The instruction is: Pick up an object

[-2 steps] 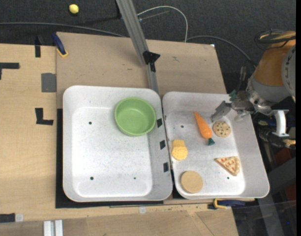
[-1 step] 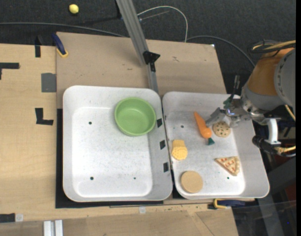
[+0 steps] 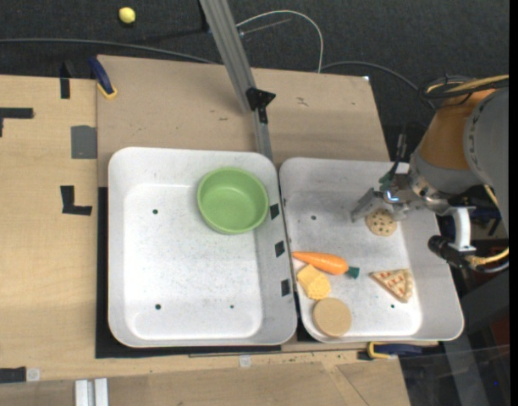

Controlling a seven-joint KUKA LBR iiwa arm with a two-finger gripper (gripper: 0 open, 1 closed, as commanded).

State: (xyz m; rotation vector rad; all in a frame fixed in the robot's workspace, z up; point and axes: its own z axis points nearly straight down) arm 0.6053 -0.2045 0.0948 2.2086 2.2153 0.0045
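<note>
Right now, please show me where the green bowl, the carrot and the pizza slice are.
green bowl (image 3: 232, 200): camera view, on the inside of the bowl.
carrot (image 3: 321, 262): camera view, on the middle of its orange body.
pizza slice (image 3: 394, 283): camera view, on its topping.

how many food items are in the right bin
5 in the right bin: a cookie under the tool, a carrot mid-bin, a yellow piece below it, a tan round at the front edge, a pizza slice to the right. The arm may hide more.
</note>
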